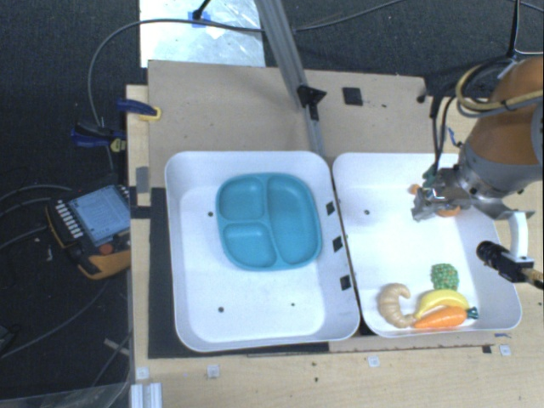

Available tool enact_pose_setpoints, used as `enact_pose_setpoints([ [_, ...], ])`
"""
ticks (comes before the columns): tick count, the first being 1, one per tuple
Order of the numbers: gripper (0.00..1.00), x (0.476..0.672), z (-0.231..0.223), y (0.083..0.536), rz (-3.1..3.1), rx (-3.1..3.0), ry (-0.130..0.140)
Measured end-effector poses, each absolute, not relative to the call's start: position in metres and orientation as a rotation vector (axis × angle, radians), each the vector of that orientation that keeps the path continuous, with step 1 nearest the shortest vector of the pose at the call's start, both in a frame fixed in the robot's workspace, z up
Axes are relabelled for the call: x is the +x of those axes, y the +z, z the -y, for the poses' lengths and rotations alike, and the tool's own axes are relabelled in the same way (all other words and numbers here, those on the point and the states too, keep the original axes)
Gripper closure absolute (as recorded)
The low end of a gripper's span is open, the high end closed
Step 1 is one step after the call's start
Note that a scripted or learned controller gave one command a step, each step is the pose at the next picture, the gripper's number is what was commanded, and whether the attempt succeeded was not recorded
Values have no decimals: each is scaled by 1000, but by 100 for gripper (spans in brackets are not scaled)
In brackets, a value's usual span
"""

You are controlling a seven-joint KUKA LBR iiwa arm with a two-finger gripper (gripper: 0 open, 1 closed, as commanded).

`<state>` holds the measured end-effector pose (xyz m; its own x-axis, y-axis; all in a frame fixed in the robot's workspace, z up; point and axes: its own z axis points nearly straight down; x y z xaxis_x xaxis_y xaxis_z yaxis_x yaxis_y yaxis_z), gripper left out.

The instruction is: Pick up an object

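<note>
A handheld control pendant [89, 228] lies on the dark floor at far left, beside the brown tabletop [238, 100]. On the tabletop sit two shallow white bins side by side. The left bin [255, 313] holds one thing: a blue divided plate [269, 220] with three compartments, lying flat toward the bin's far side. The right bin [382, 245] holds four toy foods clustered in its near corner: one tan croissant [393, 303], then one yellow banana [442, 300] lying just behind one orange carrot [442, 318], the three touching or nearly so, and one green broccoli floret [444, 274] just behind the banana. At the right, the arm's pincer [429, 202] is down over the far part of the right bin, well apart from the food cluster. Something small and orange shows at its tip, but whether that is a held object or part of the tool, and how wide the pincer stands, cannot be told.
</note>
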<state>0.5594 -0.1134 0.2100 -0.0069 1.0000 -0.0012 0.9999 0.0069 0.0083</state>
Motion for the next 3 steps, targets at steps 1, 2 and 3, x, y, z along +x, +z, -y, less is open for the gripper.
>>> enact_pose_setpoints([
  [1, 100, 561, 113, 249, -2225, 2211, 6],
  [2, 100, 568, 66, 252, -2232, 2210, 5],
  [3, 100, 568, 19, 237, -2231, 2211, 3],
])
